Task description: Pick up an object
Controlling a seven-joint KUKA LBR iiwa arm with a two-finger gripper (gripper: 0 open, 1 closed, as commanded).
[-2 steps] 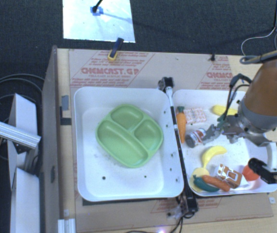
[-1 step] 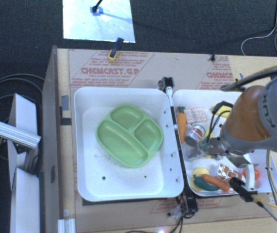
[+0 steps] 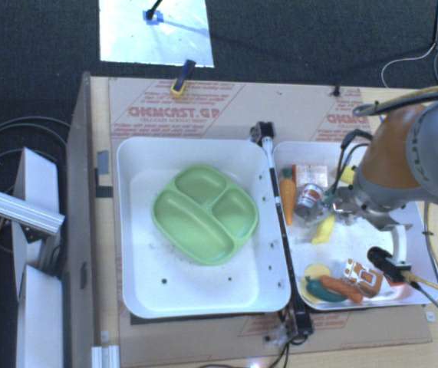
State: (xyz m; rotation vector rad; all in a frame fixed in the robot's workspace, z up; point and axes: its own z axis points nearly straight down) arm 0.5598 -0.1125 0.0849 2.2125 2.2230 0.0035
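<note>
Above and right of the gripper (image 3: pixel 340 203): the grey arm (image 3: pixel 426 152) with its orange band, bent down over the right bin (image 3: pixel 353 244), set low, presumably to get in among the cluster there.

Well left of the gripper, past the black divider (image 3: pixel 283 240): the left bin (image 3: pixel 146 282), holding a green divided plate (image 3: pixel 203 213), flat near the middle. Probably too broad and shallow to pinch, so likely not the target.

Just up and left of the gripper: a small carton (image 3: pixel 311 175), lying against the far side of the can.

Just left of the gripper, touching or nearly so: a silver can (image 3: pixel 308 200) on its side. Likeliest object for the pick, judging by that closeness. Round and lying down, so apt to roll if pushed off-centre.

Gripper itself: spread or pressed together, cannot tell; tucked under the wrist. Nothing visibly held.

Further left, alongside the divider: a carrot (image 3: pixel 287 194), laid lengthwise, green top toward the far wall.

Just below and left: a yellow banana (image 3: pixel 324 229), near enough to be nudged during a grab at the can.

Well below the gripper, at the near wall: a heap of small toy foods (image 3: pixel 340 284), apart from the reach.
</note>
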